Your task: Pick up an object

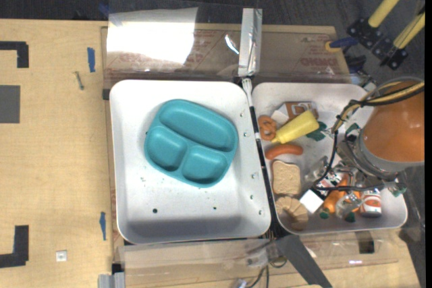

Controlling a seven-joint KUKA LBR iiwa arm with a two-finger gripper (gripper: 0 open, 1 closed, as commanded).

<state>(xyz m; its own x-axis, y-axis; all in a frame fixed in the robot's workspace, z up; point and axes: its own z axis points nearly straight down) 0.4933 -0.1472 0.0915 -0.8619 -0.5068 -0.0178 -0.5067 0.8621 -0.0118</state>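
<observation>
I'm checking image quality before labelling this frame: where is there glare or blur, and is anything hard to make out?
Camera view: strong white glare washes out the clear panel behind the left bin; the teal divided plate is evenly lit and sharp; the arm's orange band is soft and blurred near the lens; the small items below it in the right bin are cluttered and hard to identify.

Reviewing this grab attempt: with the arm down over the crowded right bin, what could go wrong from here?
1. The toys in the right bin lie packed together: the bread slice, corn cob and hot dog touch or nearly touch, so a descent may catch two or nudge neighbours.
2. The arm covers part of the pile, so a grab there would be hard to confirm.
</observation>
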